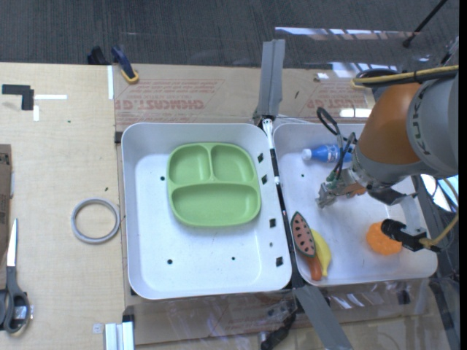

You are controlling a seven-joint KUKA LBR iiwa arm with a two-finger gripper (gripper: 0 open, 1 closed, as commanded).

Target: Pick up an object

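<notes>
Gripper (326,195) low in right bin (343,268), near its middle; finger state cannot tell. Blue-white bottle (326,152) just behind it. Orange ball (382,239) near right edge. Watermelon slice (303,233), banana (321,254) at left wall. Green divided plate (214,184) in left bin (197,272).

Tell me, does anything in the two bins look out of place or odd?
Nothing looks spilled or damaged. The green divided plate lies flat in the left bin. In the right bin, the watermelon slice and banana are crowded against the left wall, overlapping each other.
</notes>
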